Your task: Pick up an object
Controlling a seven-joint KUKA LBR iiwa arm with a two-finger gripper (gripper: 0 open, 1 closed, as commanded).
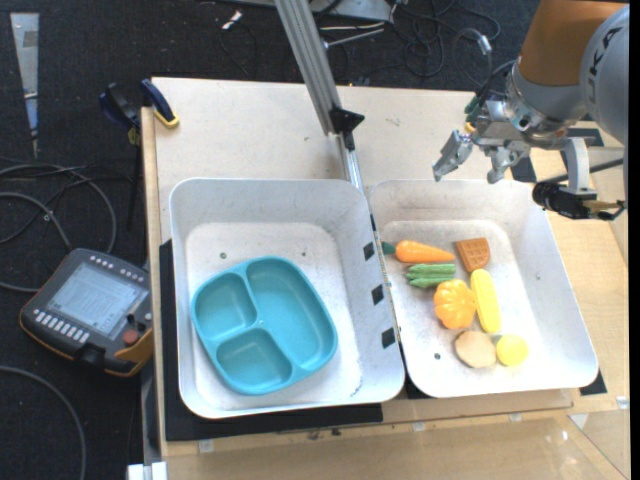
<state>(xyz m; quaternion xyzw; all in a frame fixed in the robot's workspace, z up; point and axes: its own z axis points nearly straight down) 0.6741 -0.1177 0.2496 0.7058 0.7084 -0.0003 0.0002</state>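
Grey and orange, the arm enters from my right and carries its fingers above the far rim of the right bin. I see the fingers spread apart, one grey tip to the left and one to the right, with nothing between them. All candidate objects lie nearer the camera than the fingers, on the floor of that bin. Closest to the fingers are a brown block and an orange carrot; a green pod lies just beyond the carrot. Farther still sit an orange pepper, touching a yellow corn cob, then a tan potato beside a yellow lemon. Well to the left of the fingers, the left bin holds a blue divided tray. Both bins rest on the pale counter. A handheld pendant lies on the dark floor, far left.
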